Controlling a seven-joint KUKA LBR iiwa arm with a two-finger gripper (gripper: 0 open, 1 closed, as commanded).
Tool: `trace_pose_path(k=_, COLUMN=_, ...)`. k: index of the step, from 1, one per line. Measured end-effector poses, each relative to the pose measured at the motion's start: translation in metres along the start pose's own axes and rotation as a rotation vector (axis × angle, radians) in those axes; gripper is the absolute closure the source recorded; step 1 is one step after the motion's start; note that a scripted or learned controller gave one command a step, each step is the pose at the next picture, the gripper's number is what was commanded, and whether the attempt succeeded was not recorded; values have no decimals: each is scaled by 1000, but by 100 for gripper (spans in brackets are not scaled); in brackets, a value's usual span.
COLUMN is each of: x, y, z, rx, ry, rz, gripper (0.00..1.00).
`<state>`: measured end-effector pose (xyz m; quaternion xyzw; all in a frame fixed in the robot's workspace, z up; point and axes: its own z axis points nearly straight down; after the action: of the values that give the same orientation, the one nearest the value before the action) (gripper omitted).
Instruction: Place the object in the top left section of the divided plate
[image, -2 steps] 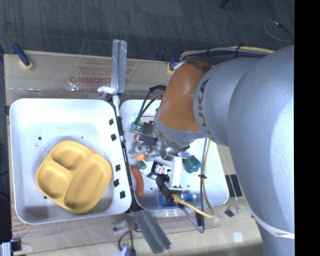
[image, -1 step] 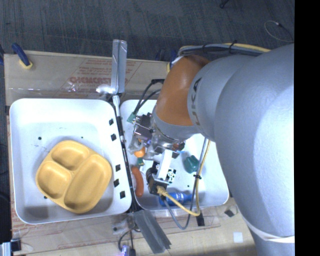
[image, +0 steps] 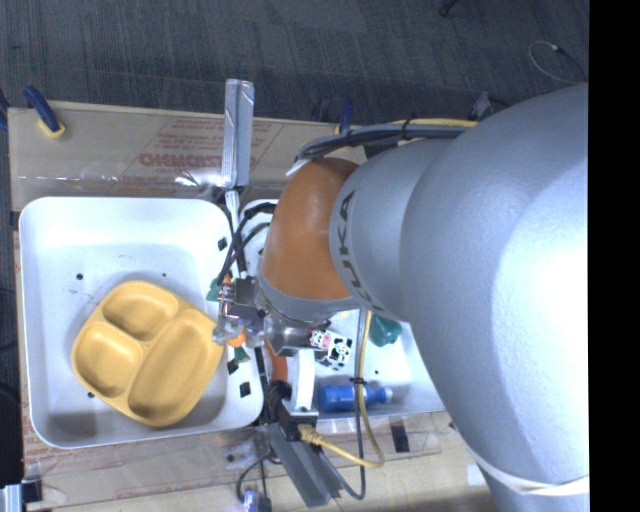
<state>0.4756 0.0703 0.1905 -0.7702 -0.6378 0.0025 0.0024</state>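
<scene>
The KUKA arm (image: 470, 270) reaches in from the right and covers most of the right bin (image: 400, 385). Its orange band (image: 305, 235) lies above the divider between the 2 bins. The gripper (image: 232, 318) sits at the right wall of the left bin (image: 60, 230), just beside the right edge of the divided plate (image: 145, 350). How far the pincer is open cannot be told, nor whether it has hold of anything; a small orange item (image: 236, 339) shows directly beneath the wrist hardware.

The yellow divided plate lies in the lower half of the left bin, rotated at a slant, with 3 sections visible. All 3 sections appear bare.

In the right bin, a blue bottle (image: 348, 396) lies on its side below the wrist. A teal object (image: 385, 330) is partly hidden by the arm. A yellow cable (image: 345, 450) runs across the bench edge.
</scene>
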Motion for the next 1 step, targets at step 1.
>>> trace_pose_path(k=1, x=44, y=39, z=55, rx=-1, ry=-1, rz=241, gripper=100)
